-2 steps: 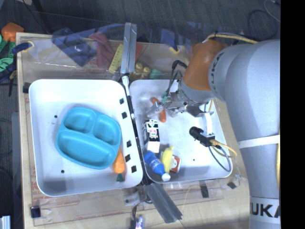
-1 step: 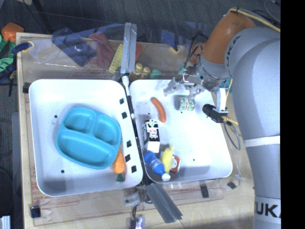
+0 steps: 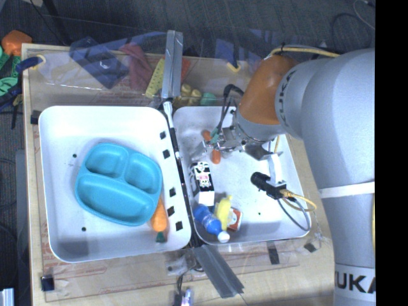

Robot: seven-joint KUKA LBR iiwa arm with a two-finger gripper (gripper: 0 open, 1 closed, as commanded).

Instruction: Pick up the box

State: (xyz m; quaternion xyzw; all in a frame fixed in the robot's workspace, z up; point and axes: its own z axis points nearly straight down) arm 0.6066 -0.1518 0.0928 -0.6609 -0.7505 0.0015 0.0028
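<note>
"kuka" lettering (image 3: 354,282) on arm (image 3: 331,113)

The table (image 3: 38,171), pale wood, carries two white bins: the left bin (image 3: 57,139) toward nine o'clock, the right bin (image 3: 293,228) touching it toward three. Clutter (image 3: 108,59) lies at twelve.

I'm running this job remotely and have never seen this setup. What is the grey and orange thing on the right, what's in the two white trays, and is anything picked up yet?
You are looking down at a slant from one fixed camera. The grey and orange thing is a robot arm reaching in from the right; its hand hangs over the right bin, with nothing visibly held. That bin holds the cow-patterned box, a blue bottle, a yellow toy and small orange bits. The left bin holds a blue divided plate and a carrot.
</note>
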